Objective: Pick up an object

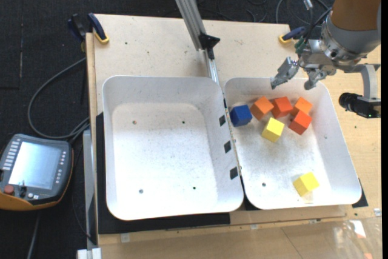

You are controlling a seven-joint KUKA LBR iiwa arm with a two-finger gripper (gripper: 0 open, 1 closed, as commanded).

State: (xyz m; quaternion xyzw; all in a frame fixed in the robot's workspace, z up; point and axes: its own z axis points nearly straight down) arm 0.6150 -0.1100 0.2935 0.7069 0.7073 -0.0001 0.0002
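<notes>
I hold the gripper (298, 77) spread wide and empty over the right bin's (339, 148) far edge; next I drop onto the orange cube (282, 106).

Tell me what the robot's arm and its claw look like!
The arm is a fat round tube, orange up top, then grey at the wrist. Thin cables hang beside it. The gripper is small and silvery grey metal, with two short fingers like a little claw.
</notes>
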